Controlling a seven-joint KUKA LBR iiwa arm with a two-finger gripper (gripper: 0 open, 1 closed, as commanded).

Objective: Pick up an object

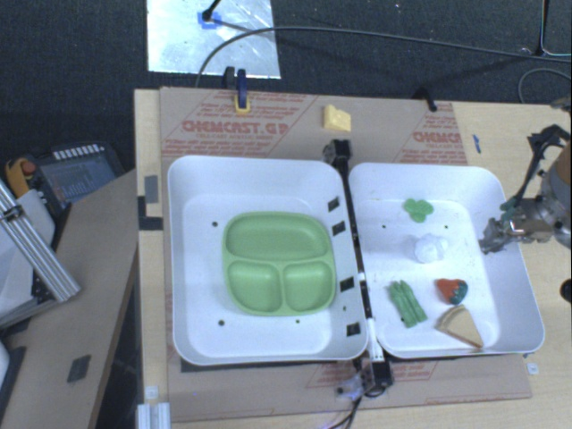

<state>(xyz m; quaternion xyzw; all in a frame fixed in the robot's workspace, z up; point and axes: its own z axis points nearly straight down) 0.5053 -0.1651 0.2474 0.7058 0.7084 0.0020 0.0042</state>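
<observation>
pincer hovers at right rim of right bin, grip state cannot be told. nearest object, white lump, lies just left of pincer toward bin middle; strawberry and bread wedge sit nearer camera, asparagus lengthwise beside them.

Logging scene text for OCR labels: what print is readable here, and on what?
"CHEMCAST GP": red print on the brown paper-faced sheet under the white bins, left of centre.
A second red print of the same look, on that sheet's right part: too blurred to read.
Grey handheld pendant's screen: too small to read.
</observation>
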